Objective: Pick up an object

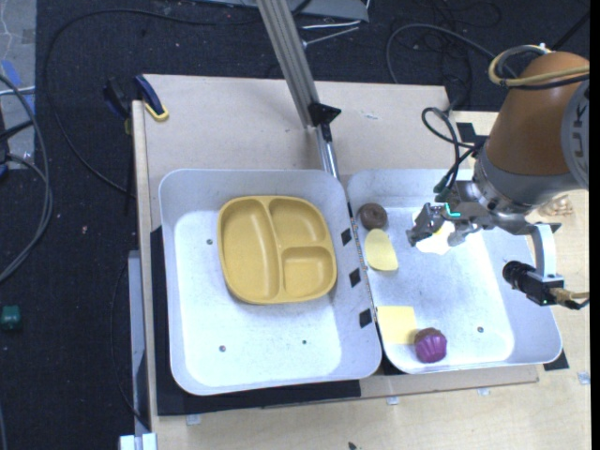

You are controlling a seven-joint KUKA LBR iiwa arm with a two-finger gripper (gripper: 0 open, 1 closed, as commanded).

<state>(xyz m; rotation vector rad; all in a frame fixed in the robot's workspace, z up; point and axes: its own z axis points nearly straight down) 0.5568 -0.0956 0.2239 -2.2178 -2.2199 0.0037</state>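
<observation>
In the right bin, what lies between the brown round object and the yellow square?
The pale yellow oval piece lies between the brown round object and the yellow square, seen in the camera view.

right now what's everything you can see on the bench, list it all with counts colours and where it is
bench: 1, tan, under both bins
white bins: 2, side by side on the bench
divided plate: 1, yellow, three compartments, in the left bin
round brown object: 1, right bin, far left corner
pale yellow oval piece: 1, right bin, just nearer than the brown one
yellow square block: 1, right bin, near edge
purple ridged object: 1, right bin, touching the block's near right corner
arm: 1, grey with orange band, reaching from the right
gripper: 1, over the right bin's far part, a whitish thing beneath it
</observation>
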